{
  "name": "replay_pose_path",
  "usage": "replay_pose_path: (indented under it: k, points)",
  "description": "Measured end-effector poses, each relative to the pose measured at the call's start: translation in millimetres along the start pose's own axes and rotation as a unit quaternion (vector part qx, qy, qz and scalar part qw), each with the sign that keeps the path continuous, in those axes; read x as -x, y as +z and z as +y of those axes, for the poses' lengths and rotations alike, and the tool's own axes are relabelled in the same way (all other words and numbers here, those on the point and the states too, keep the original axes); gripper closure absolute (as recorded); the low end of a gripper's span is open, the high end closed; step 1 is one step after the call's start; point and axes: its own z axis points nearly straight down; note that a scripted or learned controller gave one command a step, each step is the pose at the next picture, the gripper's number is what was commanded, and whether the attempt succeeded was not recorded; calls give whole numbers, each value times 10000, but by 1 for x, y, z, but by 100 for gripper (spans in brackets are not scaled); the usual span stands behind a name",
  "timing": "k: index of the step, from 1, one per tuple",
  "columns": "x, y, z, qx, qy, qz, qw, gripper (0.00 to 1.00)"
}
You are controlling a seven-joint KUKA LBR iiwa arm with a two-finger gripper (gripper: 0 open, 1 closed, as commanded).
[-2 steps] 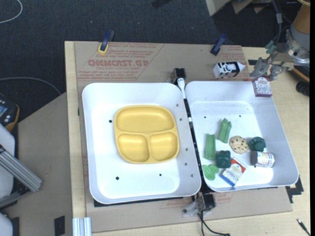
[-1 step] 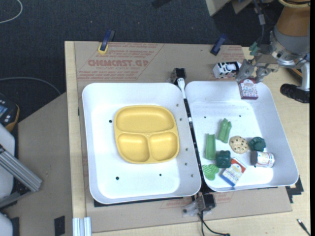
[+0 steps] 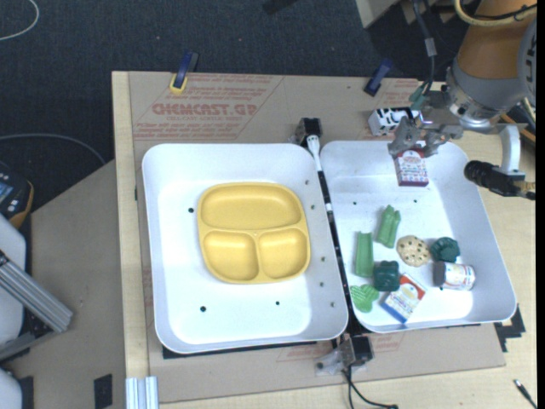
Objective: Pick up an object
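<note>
My claw (image 3: pixel 415 143) hangs over the far end of the right bin (image 3: pixel 485 220), and a small flat packet (image 3: pixel 412 170), red and white with fine print, hangs just beneath it. The packet's top edge sits between my fingertips, so I judge that I am gripping it, closed on that edge. It looks to be clear of the bin floor, though from this slanted overhead angle I cannot be sure it is fully off.

I judge this to be the lifting step of the pick. The next move calls for a straight, steady rise, since a thin packet pinched at one edge can swing or slip out.

The other things lie grouped at the near end of the right bin, well apart from the packet. There are two green sticks (image 3: pixel 388 226), ridged and plastic-looking, a round tan cookie (image 3: pixel 413 249) with dark specks, a dark green lump (image 3: pixel 444 248), another green block (image 3: pixel 386 275), a small white cup (image 3: pixel 457 275) on its side, and a flat carton (image 3: pixel 400 299) in white, red and blue.

The left bin (image 3: pixel 170 254) holds a yellow tray (image 3: pixel 253 231), smooth and glossy, with rounded corners and three compartments. Both bins are shallow, white and matte, resting on a brown cardboard sheet (image 3: pixel 221 105).
</note>
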Motion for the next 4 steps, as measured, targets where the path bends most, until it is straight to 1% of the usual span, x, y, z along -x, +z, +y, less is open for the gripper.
replay_pose_path:
  k: [2, 3, 4]
  points:
    - [-88, 14, -33, -6, -2, 3, 10000, 100]
    - [-137, 15, -42, -4, -12, 5, 10000, 100]
    - [-166, -6, -54, 26, -3, -4, 10000, 100]
